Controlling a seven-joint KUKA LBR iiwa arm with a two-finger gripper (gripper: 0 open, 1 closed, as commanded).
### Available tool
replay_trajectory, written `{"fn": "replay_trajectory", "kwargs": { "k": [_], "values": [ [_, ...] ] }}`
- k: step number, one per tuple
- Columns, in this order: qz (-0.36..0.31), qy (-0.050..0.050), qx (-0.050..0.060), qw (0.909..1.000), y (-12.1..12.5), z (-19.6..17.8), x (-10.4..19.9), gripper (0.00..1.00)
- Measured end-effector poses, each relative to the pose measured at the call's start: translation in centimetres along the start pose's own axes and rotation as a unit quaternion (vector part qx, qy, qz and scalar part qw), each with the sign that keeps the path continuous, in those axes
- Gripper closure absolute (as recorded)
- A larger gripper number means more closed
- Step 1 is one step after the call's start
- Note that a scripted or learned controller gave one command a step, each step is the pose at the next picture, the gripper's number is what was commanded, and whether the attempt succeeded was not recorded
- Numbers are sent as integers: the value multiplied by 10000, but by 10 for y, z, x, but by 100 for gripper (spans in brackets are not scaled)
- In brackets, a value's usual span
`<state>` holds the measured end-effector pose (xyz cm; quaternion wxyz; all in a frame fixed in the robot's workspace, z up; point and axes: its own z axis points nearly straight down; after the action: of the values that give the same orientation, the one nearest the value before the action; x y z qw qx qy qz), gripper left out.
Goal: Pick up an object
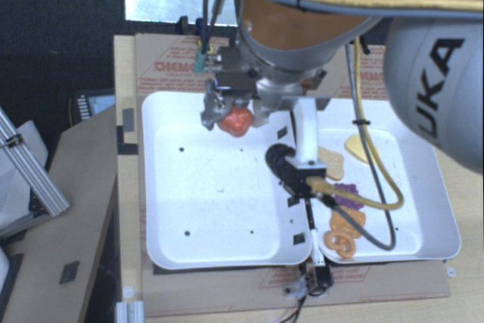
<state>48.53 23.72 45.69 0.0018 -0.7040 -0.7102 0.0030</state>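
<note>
My gripper point(233, 119) hangs over the far part of the left bin point(197, 238), shut on a red-orange rounded object point(237, 122) that sits between its fingers, above the bin floor. The big orange band and grey wrist of the arm cover the upper middle of the view. In the right bin point(431, 231) lie a yellow flat piece point(358, 147), a tan piece point(331, 160), a purple piece point(347, 193) and an orange pretzel-shaped piece point(342, 240).
A black fitting with yellow and grey cables point(378, 185) hangs over the divider between the bins and across the right bin. Cardboard point(162, 64) lies under both bins. An aluminium frame point(26, 170) stands at the left edge.
</note>
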Motion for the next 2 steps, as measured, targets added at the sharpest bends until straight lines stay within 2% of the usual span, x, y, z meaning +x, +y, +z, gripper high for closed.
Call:
{"fn": "replay_trajectory", "kwargs": {
  "k": [1,2],
  "values": [
    [77,1,-45,10000,26,-2,-79,100],
    [-8,24,-52,10000,48,-13,1,100]
  ]
}}
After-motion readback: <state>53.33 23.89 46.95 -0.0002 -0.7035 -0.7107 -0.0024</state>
